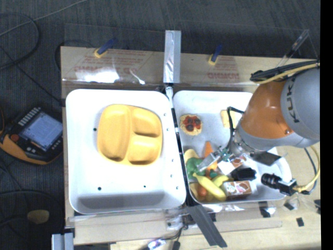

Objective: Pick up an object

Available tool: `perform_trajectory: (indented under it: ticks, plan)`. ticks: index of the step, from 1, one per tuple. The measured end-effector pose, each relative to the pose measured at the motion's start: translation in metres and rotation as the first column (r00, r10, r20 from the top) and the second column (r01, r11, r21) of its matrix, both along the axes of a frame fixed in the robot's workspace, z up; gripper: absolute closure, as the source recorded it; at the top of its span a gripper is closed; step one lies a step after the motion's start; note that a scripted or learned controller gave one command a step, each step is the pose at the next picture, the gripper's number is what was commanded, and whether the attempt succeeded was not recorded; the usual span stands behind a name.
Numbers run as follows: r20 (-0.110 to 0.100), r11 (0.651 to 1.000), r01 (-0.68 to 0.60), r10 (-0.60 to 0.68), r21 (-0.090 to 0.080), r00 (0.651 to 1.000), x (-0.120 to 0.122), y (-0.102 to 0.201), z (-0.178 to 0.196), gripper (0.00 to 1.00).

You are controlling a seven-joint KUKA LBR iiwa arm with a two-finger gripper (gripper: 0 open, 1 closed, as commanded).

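**Arm's down in the toy pile, grip unclear**

So the arm (276, 113) comes in from the right and bends down over the right bin (208, 99), with the orange band sitting above the wrist and the gripper (225, 155) dipped right at the top edge of the clutter. Can't tell from this angle what the gripper is doing or whether it has anything.

The stuff to pick from is bunched in the near part of that bin: a banana (210, 185), something green (193, 166) just beside it, an orange wedge (208, 148), a small brown carton (240, 188), and a little tart (191, 124) off on its own, further back. My guess is it's all light plastic play food, stiff and a bit slick, so rounded bits like the banana could squirt out of a pinch. I'd take the banana across its middle, or the carton by its flat sides.

The left bin (83, 191) holds a yellow tray (130, 134).
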State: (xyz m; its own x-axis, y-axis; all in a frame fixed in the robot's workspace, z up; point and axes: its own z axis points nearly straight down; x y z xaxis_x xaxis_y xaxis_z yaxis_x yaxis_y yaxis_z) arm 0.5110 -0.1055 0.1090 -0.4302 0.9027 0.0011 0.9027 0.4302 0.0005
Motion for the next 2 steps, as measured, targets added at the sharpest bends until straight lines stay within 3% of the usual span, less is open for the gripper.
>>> perform_trajectory:
  ticks: [1, 2]
  plan:
    - [-0.001, 1.0, 0.001, -0.001, 0.002, 1.0, 0.001, 0.0, 0.008, 1.0]
    - [-0.001, 0.996, 0.085, -0.085, -0.002, 0.996, 0.081, 0.067, 0.074, 1.0]
